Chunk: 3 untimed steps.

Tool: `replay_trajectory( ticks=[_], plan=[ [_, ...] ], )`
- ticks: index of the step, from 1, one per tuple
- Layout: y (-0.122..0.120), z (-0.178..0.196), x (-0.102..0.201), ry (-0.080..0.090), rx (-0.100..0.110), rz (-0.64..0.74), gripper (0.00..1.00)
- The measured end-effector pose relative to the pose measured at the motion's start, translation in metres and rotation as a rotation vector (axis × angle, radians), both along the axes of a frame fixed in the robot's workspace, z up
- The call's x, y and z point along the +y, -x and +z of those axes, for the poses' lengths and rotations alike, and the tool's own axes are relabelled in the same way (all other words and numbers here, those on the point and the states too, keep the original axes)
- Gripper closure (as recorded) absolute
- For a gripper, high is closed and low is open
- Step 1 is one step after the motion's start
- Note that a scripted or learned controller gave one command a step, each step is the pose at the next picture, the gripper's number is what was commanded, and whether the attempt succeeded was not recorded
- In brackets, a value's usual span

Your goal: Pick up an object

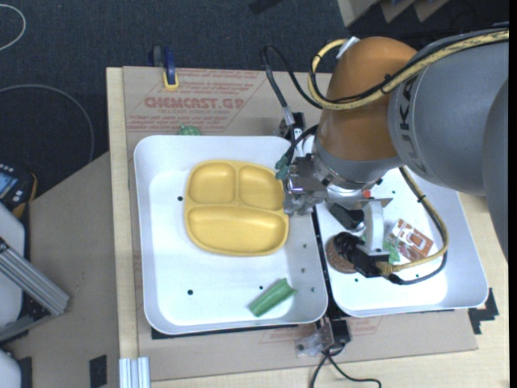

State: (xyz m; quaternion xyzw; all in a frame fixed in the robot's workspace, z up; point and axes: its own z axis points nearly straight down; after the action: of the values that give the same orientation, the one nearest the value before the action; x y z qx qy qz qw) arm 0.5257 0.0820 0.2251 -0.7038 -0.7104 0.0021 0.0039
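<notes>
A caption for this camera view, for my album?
Robot arm over the right bin; yellow divided plate and green stick in the left bin.

Divided plate in left bin — small stick before it, disc and packet in right bin

Left bin: white plastic, smooth, with a soft sheen. Divided plate: yellow plastic, glossy, with highlights along its ridges. Green piece: matt and rather dull. Bench board: brown paper-faced sheet, matt, printed in red. My orange band: polished and reflective. My grey link: smooth, with a satin finish.
</notes>
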Motion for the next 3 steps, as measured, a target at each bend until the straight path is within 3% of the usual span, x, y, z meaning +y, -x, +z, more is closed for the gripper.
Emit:
replay_trajectory(
  ticks=[1, 2, 3],
  plan=[
    [0.029, 0.160, -0.004, 0.000, -0.021, -0.006, 1.00],
    [-0.045, 0.021, -0.001, 0.004, -0.003, -0.010, 1.00],
    [-0.015, 0.049, 0.093, 0.001, -0.012, -0.001, 1.00]
  ],
)
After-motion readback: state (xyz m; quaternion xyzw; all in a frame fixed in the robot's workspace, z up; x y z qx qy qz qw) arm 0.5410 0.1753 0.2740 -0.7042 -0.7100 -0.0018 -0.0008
